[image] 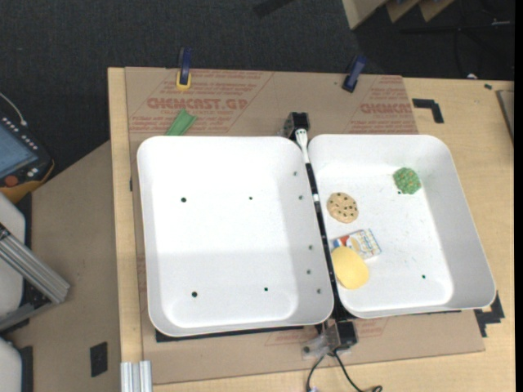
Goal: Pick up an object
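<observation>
Right now I see no arm over the bench, so I cannot tell how the gripper stands. Taking the right bin (458, 219) as landmark: its far-right floor lies open, while the left bin (163, 243) beside it shares its inner edge. Inside it a round speckled cookie (343, 207) sits near that edge, a small printed packet (360, 242) touches a smooth yellow lump (352, 269), and a fuzzy green ball (406, 180) rests well apart

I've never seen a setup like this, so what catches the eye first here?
Two white bins sit side by side on a cardboard-covered bench. The right bin holds a small cluster: a yellow lump, a chocolate-chip cookie, a colourful little packet, and a green ball apart toward the back.
</observation>
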Controlling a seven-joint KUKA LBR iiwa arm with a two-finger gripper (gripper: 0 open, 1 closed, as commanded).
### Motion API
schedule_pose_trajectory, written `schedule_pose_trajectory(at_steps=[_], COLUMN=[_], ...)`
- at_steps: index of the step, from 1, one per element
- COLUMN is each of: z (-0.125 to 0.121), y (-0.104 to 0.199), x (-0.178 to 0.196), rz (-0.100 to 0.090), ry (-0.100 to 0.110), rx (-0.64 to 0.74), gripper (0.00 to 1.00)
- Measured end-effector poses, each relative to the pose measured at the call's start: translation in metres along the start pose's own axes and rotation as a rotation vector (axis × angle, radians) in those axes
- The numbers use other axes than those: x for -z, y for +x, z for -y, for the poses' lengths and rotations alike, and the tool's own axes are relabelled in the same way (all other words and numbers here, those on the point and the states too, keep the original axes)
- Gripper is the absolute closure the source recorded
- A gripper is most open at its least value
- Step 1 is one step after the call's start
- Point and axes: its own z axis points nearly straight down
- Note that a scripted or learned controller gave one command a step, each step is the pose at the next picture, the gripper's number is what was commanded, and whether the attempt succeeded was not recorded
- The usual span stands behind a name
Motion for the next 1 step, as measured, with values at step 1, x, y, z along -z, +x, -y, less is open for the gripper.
schedule_pose_trajectory(at_steps=[1], z=[-0.0062], y=[0.0623], x=[-0.0709], rz=[-0.010], ry=[0.016], rx=[0.012], gripper=[0.00])
